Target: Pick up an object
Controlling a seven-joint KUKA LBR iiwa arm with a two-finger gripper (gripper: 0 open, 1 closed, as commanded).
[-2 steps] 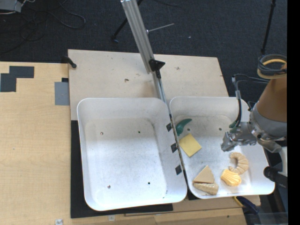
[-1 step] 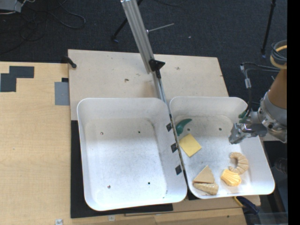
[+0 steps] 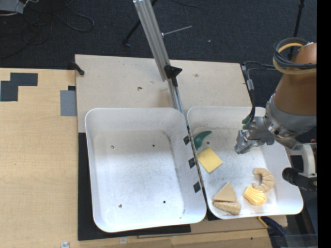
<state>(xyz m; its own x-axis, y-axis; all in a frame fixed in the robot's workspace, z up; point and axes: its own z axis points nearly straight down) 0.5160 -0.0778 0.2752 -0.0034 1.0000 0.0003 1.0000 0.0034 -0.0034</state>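
Two white bins are seen side by side on the bench: the left bin (image 3: pixel 137 211) and the right bin (image 3: pixel 289 203). A grey rail (image 3: pixel 155 40) is slanted from the top centre down to the seam between them.

The arm (image 3: pixel 295 94) is seen entering from three o'clock, and its gripper (image 3: pixel 243 146) is placed low over the right bin, near the bin's centre. Nothing can be seen between its tips, and whether it is spread or pressed together cannot be told at this slant.

Five items are found in the right bin. A yellow square (image 3: pixel 210 160) is laid flat at about nine o'clock from the gripper, near but apart from it. A green piece (image 3: pixel 200 136) is set at ten o'clock from the gripper, against the dividing wall and just above the square. A tan wedge (image 3: pixel 226 198) is placed at six o'clock from the gripper, by the bin's near rim. A yellow shell (image 3: pixel 254 196) is set just beside the wedge, at its three o'clock. A curled pastry (image 3: pixel 264 179) is laid at twelve o'clock from the shell, touching or nearly touching it, and at five o'clock from the gripper.

Only small dark specks are seen on the floor of the left bin.
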